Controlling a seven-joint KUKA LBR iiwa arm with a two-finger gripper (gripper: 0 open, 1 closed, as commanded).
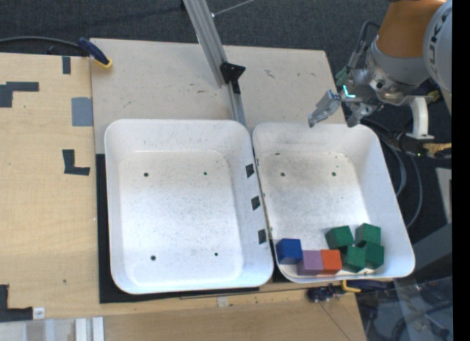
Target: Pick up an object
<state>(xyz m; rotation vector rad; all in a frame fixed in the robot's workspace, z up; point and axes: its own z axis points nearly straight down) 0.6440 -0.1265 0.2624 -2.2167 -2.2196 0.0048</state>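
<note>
Gripper [334, 110]: poised above far edge of right bin [389, 178], near its far right corner; fingers parted, nothing between them. Arm [411, 31] enters from right, wrist raised clear of bin wall, probably to allow descent from above.

Candidate objects: clustered in near right corner of right bin, well apart from gripper. Blue cube [289, 250], purple cube [313, 261], orange cube [331, 260] in row along near edge; green blocks [358, 245] bunched beside them, touching.

Left bin [117, 185]: alongside.

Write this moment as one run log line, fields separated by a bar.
gripper: above far rim of right bin, holds nothing | blocks: clustered in right bin's near corner | left bin: no blocks | pick: not started
</note>
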